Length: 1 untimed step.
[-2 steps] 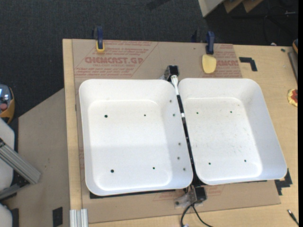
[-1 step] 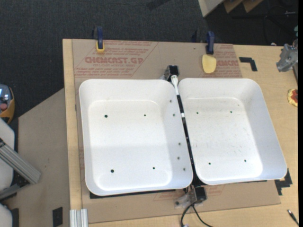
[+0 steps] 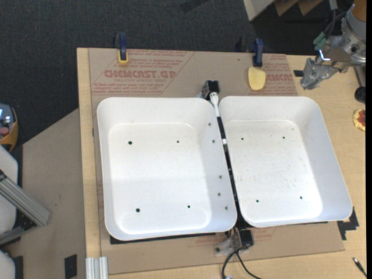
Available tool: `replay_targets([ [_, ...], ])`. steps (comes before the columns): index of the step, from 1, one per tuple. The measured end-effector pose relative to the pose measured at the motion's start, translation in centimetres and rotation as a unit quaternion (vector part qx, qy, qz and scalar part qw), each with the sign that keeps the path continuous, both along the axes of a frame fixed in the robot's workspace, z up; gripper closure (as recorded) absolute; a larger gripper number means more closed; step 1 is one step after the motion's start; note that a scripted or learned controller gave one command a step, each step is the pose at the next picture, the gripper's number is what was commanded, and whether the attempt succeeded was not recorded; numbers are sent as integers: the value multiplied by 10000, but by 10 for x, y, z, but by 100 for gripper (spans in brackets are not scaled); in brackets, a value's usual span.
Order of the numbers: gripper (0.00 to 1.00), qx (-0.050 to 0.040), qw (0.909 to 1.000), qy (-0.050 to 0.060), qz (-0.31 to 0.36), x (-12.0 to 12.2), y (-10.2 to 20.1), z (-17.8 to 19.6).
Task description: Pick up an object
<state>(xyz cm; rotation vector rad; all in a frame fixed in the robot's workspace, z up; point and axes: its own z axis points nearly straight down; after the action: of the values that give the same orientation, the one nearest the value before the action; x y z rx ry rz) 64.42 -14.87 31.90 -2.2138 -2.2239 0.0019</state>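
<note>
A small pale yellow object (image 3: pixel 256 78) lies on the brown board behind the right bin (image 3: pixel 325 156), just below a blue clamp (image 3: pixel 257 51). My gripper (image 3: pixel 311 79) hangs at the upper right, outside the right bin's far right corner and about a hand's width right of the yellow object. I see nothing in it. A small red and yellow thing (image 3: pixel 360 118) lies on the bench at the right edge, beyond the right bin.
The left bin (image 3: pixel 110 156) and the right bin sit side by side on the board, with a black cable strip (image 3: pixel 224 150) running between them. A second blue clamp (image 3: pixel 121 44) holds the board's far left edge. A metal rail (image 3: pixel 23 199) lies at the left.
</note>
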Motion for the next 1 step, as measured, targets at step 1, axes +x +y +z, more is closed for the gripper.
replay_targets([
  [1, 100, -35, 10000, -60, -35, 22, -78, 43],
])
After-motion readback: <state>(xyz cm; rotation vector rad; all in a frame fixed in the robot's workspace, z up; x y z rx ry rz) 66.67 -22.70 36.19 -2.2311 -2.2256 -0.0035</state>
